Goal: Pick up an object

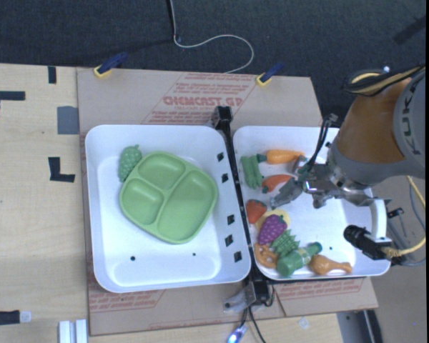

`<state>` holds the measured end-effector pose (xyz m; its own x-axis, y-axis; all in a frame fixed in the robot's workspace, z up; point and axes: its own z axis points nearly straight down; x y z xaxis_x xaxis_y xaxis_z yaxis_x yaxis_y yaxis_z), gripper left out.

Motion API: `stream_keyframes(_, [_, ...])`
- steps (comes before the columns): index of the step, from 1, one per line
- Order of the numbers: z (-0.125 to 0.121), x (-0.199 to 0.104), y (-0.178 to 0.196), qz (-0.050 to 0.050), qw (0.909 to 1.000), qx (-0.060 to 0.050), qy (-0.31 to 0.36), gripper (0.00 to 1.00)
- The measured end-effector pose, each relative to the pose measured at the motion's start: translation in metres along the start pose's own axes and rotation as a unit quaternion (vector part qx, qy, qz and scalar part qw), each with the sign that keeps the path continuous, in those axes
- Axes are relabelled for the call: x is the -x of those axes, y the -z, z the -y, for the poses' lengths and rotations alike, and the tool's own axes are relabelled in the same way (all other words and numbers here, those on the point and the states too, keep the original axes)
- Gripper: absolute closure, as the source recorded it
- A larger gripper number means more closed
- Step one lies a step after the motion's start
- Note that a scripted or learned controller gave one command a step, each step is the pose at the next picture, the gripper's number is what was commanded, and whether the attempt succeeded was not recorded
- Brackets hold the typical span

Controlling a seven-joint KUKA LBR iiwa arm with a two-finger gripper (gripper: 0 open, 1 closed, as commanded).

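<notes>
My gripper (pixel 302 197) hangs over the middle of the right bin (pixel 357 224), open, with bare white bin floor between its fingers. Its left finger (pixel 284 195) ends just right of an orange-red toy pepper (pixel 274 182). Around it lie toy foods: a carrot (pixel 282 156) and a green pod (pixel 250 170) at the back, a red tomato (pixel 255 211), purple grapes (pixel 270 229), a leafy green piece (pixel 284 243), a green cucumber (pixel 298 259) and an orange gourd (pixel 329 266) at the front. The wrist hides part of the bin's right side.
The left bin (pixel 104 220) holds a green divided plate (pixel 168 196) and a green grape bunch (pixel 129 161). A black divider (pixel 232 184) runs between the bins. Both bins rest on cardboard (pixel 193 95). A white cable (pixel 214 45) loops behind it.
</notes>
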<state>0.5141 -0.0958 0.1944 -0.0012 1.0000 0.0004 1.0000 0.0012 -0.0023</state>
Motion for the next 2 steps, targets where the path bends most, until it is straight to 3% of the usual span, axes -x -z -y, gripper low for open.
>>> stream_keyframes(1, [0.0299, -0.1113, 0.2205, -0.002, 0.9999, 0.010, 0.006, 0.00])
stream_keyframes(2, [0.0304, -0.1069, 0.2210, 0.001, 1.0000, 0.000, 0.002, 1.00])
